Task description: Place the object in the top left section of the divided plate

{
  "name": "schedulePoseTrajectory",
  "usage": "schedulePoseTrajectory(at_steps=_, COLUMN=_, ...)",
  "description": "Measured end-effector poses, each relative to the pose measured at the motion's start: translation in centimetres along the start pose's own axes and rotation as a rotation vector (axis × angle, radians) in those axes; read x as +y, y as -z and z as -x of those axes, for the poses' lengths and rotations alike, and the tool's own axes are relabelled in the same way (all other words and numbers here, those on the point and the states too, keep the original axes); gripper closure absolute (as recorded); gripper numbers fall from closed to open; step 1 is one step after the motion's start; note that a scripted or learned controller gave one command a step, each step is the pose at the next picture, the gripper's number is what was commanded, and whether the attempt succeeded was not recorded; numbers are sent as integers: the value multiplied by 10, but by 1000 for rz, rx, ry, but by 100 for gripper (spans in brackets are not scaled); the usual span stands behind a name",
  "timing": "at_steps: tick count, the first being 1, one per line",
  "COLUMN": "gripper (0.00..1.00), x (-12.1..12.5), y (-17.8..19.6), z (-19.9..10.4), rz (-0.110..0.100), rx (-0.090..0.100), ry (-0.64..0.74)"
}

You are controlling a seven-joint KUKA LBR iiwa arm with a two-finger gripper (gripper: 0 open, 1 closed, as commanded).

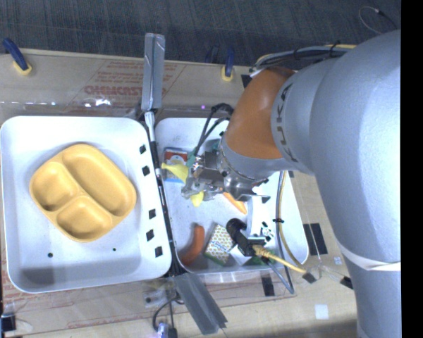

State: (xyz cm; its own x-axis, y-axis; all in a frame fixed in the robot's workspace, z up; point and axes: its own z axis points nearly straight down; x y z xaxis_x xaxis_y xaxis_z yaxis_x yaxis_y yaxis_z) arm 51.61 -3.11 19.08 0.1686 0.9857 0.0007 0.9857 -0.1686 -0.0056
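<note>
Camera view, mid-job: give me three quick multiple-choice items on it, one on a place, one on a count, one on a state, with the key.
1. Where does the divided plate lie?
A. In the left bin
B. In the right bin
C. On the bare bench

2. How many sections does the plate have?
A. Two
B. Three
C. Five

3. What do the plate's sections hold?
A. A sausage
B. A carrot
C. Nothing yet

Key: 1 A, the yellow plate sits in the left bin, away from the gripper. 2 B, ridges split it into three hollows. 3 C, all hollows show bare yellow; the sausage and other items lie in the right bin.
</note>
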Motion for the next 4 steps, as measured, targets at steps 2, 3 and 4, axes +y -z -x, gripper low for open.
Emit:
schedulePoseTrajectory(at_steps=2, gripper=100, x=-10, y=-1, z=-115, rz=-2, rx=-1, ry=86)
schedulePoseTrajectory(at_steps=3, gripper=100, x=-67, y=-14, z=-149, rz=-2, rx=-3, ry=231)
schedulePoseTrajectory(at_steps=4, gripper=100, x=37, y=15, z=-160, rz=3, rx=-2, ry=373)
